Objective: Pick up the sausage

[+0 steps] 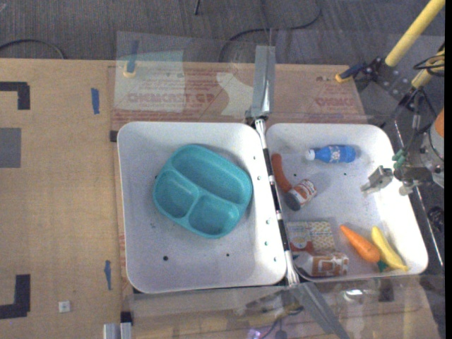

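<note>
Right-hand bin (395, 189) — sausage (280, 173) lay by its left wall, ungrasped. Gripper (378, 180) was seen opposite, finger state indeterminable — approach step; leftward travel was judged necessary.

Two bins side by side on the counter (56, 210). Left bin (141, 253): divided plate (203, 190) in the middle. Right bin (353, 136): sausage (280, 172) along left wall, can (301, 193) touching it; bottle (332, 153) near back edge; box (311, 235) and carton (323, 264) at front-left corner; carrot (361, 243), banana (388, 248) at front-right corner. Gripper (379, 179) over right edge.
</note>
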